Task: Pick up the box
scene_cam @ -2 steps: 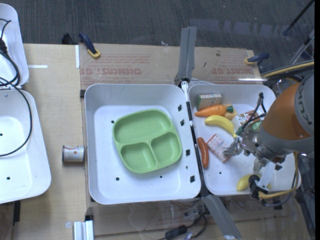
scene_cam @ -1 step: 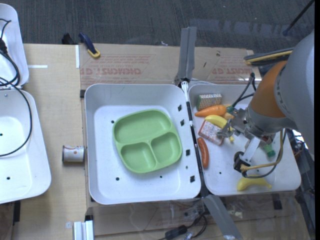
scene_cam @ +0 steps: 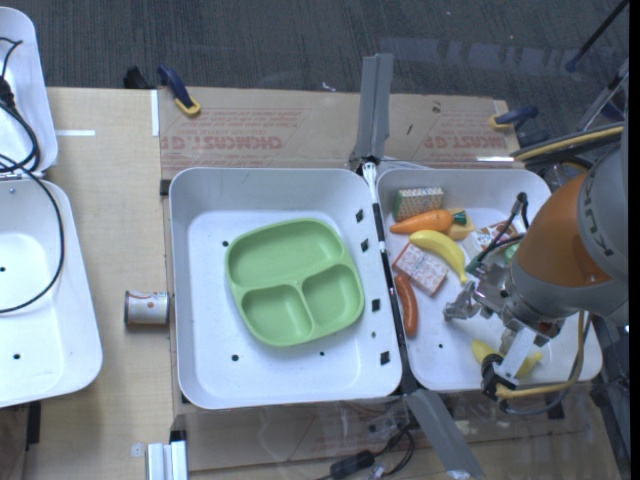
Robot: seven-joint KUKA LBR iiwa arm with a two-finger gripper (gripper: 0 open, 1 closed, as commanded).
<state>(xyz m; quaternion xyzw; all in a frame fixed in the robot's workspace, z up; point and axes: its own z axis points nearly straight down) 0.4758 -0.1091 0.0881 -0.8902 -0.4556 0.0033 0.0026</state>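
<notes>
The cardboard sheet point(scene_cam: 300, 128) behind the bins carries red print, upside down and mirrored, not clearly readable

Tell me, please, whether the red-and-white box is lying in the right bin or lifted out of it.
In the bin. The red-and-white box lies flat on the right bin's floor beside the banana, apart from the arm.

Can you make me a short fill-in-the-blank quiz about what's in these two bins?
1. The green plate lies in the ____ bin.
2. The banana lies just below the ____.
3. The plate has ____ compartments.
4. The red and white box lies in the ____ bin.

Missing words: left; carrot; three; right
</notes>
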